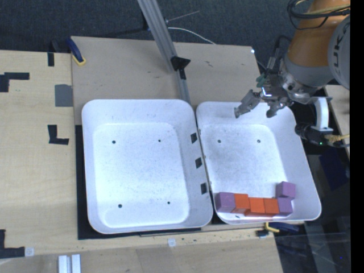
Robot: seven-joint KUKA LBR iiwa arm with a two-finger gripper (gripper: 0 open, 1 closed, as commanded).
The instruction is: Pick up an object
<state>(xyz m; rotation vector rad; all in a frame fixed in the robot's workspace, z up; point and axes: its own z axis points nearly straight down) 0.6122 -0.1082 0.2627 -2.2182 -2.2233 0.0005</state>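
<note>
Over the right bin's far rim: the pincer [257, 108] hangs with its two fingers spread apart, nothing between them, tips pointing down toward the bin's back edge.

Arm: the grey and orange arm [315, 33] reaches in from the right, its wrist just above the right bin [301, 152].

Blocks: a tight row sits in the right bin's near corner, a purple block [226, 201] at the left end, orange blocks [257, 205] in the middle, two more purple blocks [285, 197] stacked or leaning at the right end. All are well apart from the pincer.

Left bin [91, 152]: white, on the table [34, 152] beside the right one.

Risk, crowding: the blocks touch each other, so a spread finger probably lands on a neighbour instead of sliding alongside; it could push the row rather than close on one piece.

Risk, wall: the row hugs the near wall and corner; a finger coming down there may strike the rim or the sloped side and jam.

Risk, right end: the upper purple block looks tilted; a nudge could topple it.

Risk, travel: the whole bin floor lies between pincer and blocks, so a descent from here closes on bare plastic.

Best bet, as judged: the left purple block, free on one side.
</note>
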